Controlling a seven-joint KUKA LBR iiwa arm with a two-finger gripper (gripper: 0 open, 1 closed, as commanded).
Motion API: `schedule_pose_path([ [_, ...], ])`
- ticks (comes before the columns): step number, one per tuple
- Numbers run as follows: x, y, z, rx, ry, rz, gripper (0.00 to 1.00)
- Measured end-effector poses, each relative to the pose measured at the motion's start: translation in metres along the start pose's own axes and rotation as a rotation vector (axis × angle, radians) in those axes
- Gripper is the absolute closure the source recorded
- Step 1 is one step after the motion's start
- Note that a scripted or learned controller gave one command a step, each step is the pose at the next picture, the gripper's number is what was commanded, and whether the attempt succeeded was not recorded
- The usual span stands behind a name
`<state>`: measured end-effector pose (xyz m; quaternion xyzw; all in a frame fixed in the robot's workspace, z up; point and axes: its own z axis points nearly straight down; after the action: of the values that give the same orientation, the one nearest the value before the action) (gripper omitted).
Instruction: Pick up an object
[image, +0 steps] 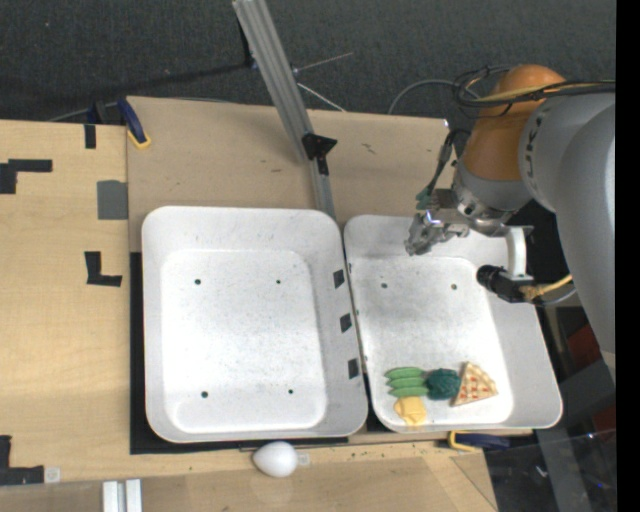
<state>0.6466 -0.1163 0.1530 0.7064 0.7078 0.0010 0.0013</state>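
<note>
The claw (425, 235) hovers at the right bin's (520, 330) far rim — whether spread or pinched, I cannot tell. Approach step: toy food cluster (440, 385) lies well nearer the camera — descend there.

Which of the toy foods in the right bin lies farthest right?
The pizza slice: triangular and orange-crusted, right of the dark green piece, green pods and yellow piece.

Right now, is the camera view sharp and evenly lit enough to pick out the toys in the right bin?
In the camera view the light is flat, without harsh glare; the right bin is bright white, and the toys show clear colours but soft, blurry edges. The gripper is small and slightly smeared, its detail hard to read.
</note>
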Motion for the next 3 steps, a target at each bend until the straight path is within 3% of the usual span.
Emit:
schedule_pose_path([
  [2,0.0,0.012,-0.107,-0.003,0.0,-0.001,1.0],
  [3,0.043,-0.018,-0.11,0.004,0.001,-0.002,1.0],
])
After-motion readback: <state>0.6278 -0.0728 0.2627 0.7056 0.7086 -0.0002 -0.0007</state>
